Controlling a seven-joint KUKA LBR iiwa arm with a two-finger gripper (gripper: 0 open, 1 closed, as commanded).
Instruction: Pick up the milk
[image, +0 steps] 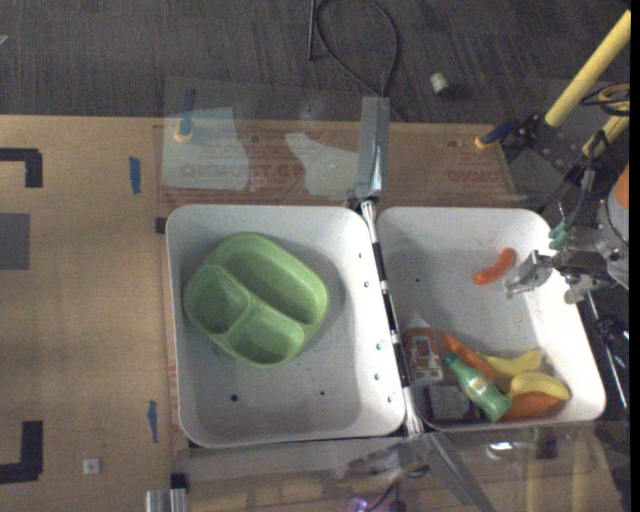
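Observation:
The milk (424, 354) is a small carton with a brown and white label. It lies on its side in the right bin (440, 240), against that bin's left wall near the front. My gripper (545, 286) hangs over the bin's right rim, well to the right of the carton and further back. Its fingers (517, 282) stand open with only bare bin floor between them. An orange sausage (496, 266) lies just left of the gripper.
A green bottle (478, 388), yellow bananas (528, 372), orange pieces (530, 404) and a dark box (450, 402) crowd the right bin's front corner beside the carton. A green divided plate (255, 297) sits in the left bin (300, 405). A metal divider (385, 310) separates the bins.

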